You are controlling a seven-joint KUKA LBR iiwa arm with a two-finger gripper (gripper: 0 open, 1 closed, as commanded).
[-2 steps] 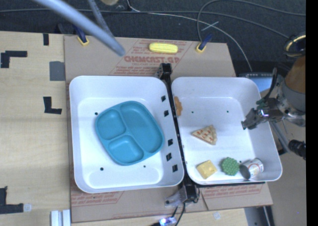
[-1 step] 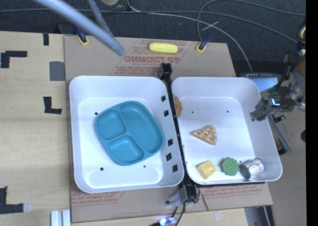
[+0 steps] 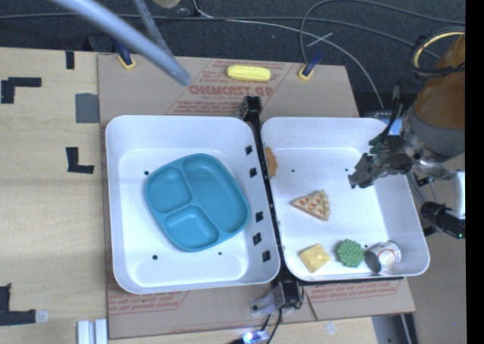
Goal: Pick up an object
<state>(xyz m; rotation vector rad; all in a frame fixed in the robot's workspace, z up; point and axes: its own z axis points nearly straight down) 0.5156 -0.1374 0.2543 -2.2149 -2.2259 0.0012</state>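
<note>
Objects for picking, left to right: blue tray (image 3: 197, 201) in left bin (image 3: 121, 184); in right bin (image 3: 401, 206), pizza slice (image 3: 313, 204), yellow block (image 3: 314, 257), green piece (image 3: 349, 252), can (image 3: 383, 256); gripper (image 3: 361, 175) above, nothing visibly held.

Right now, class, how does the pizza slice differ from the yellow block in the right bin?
The pizza slice is triangular, tan with red spots; the yellow block is squarish and plain yellow. The slice lies mid-bin; the block sits near the front wall, beside the green piece. Both lie apart from the hand.
</note>
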